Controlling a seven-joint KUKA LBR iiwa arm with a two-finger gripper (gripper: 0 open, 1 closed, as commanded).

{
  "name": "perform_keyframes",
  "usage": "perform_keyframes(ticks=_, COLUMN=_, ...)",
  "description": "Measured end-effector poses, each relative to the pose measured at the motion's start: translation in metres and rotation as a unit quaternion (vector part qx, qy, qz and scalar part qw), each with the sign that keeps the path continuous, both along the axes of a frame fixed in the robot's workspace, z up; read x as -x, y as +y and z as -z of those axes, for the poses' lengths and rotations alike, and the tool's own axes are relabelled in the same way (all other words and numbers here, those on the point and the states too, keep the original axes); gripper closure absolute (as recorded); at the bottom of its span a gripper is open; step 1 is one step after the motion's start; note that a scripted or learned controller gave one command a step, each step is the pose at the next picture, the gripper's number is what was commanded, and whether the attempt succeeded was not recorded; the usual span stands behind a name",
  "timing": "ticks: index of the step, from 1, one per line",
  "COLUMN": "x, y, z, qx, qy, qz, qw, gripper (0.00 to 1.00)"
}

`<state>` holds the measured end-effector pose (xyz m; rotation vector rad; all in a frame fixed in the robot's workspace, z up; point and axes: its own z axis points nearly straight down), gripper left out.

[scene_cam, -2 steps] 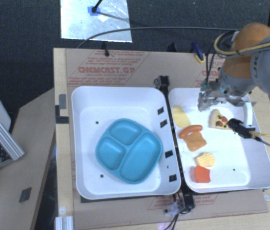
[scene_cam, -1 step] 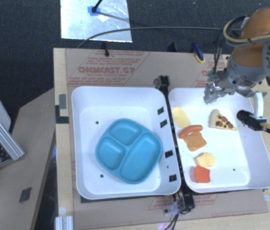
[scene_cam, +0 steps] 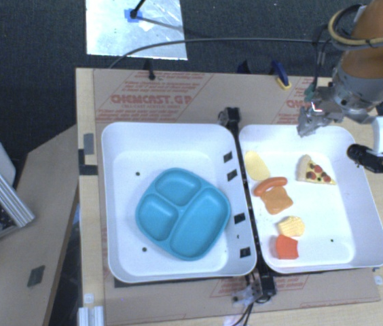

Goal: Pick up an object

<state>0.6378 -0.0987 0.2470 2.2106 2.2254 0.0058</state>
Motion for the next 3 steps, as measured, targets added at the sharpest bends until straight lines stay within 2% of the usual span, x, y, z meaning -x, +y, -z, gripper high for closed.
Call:
perform_keyframes(ticks=2, x=0.006, y=0.108, z=0.023, qx=-0.0009, qy=0.002, qz=-0.001, qw=1.0, gripper=1.0)
perform_keyframes(ticks=3, x=0.019, y=0.164, z=0.013, qx=-0.0012, qy=0.002, qz=-0.002, qw=1.0, gripper=1.0)
